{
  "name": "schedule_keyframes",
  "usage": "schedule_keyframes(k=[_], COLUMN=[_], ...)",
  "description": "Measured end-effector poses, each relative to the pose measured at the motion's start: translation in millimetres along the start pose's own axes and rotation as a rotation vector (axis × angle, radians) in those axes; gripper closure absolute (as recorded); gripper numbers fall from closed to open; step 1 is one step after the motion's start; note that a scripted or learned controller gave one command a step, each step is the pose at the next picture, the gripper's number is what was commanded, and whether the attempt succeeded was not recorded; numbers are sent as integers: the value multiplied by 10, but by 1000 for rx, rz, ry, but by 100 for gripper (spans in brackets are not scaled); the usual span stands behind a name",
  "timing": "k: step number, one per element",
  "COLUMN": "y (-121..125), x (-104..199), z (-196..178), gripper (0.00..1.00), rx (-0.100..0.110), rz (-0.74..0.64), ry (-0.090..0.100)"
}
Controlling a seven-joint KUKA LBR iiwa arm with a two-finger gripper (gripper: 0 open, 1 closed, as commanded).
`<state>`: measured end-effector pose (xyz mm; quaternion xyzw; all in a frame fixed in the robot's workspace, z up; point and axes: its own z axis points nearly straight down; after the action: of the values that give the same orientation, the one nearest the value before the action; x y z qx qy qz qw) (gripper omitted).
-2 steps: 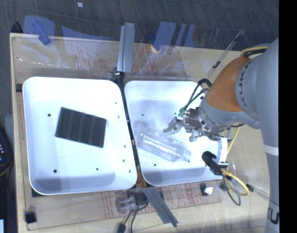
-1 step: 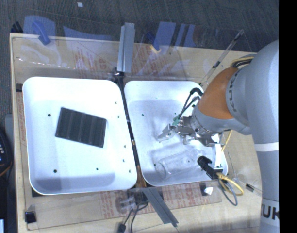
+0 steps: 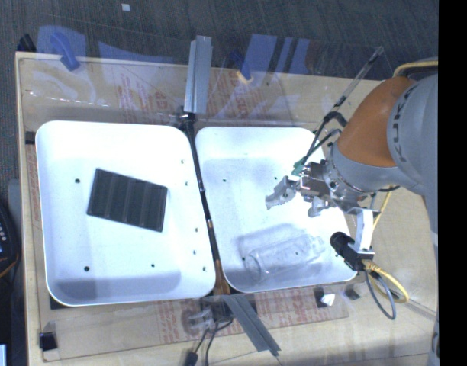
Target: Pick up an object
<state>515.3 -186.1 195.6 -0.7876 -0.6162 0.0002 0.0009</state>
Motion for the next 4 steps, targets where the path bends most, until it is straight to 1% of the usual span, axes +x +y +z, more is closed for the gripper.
schedule_keyframes(k=[1,2,3,4], y=[-143,-240,-240,-231], x=[-27,-194,-194,-183], z=[-606,-678,-677,-770], gripper=[0,0,0,100], rx=[-2,-2,-2,0], rz=[222,284,284,274], ry=[-1,-2,-2,-2])
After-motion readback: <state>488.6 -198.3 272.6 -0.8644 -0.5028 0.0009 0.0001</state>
